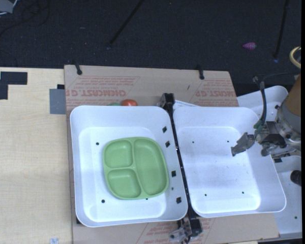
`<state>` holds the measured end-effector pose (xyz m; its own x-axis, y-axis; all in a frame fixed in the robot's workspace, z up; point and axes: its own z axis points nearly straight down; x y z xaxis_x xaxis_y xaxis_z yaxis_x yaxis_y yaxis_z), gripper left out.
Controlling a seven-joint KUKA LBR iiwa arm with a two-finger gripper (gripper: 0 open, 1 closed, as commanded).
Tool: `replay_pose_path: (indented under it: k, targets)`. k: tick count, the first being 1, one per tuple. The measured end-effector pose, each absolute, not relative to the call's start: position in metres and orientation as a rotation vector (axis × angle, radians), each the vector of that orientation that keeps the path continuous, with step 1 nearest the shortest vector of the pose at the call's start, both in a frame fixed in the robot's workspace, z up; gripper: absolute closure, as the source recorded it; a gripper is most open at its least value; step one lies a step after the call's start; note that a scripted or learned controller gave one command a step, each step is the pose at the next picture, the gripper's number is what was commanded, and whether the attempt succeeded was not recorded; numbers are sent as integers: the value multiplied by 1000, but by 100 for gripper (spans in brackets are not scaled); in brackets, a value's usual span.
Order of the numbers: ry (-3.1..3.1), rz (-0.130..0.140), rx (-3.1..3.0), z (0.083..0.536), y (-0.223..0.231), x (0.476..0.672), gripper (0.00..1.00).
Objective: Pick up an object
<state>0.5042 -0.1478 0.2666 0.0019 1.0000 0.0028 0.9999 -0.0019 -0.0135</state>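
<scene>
Hand [242,145] over right bin [213,207]; green divided plate [135,168] in left bin [86,187].

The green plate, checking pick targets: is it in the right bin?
No, the green plate lies in the left bin.

Two bins side by side on cardboard sheet [142,85] atop bench [25,156]. Divided plate [135,168] lies in left bin [86,136], near its centre. Gripper [244,145] hangs over right bin [213,207], at that bin's right side. Small round object [129,103] sits on cardboard just beyond left bin's far rim.
</scene>
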Motion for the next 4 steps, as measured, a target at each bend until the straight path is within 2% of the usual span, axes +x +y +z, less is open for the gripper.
replay_pose_path:
  k: [1, 2, 4]
  targets:
    - [-2220, 3, -2219, 272, -148, 506, 0]
    - [-2217, 6, -2217, 209, -148, 510, 0]
    - [-2216, 5, -2217, 118, -155, 505, 0]
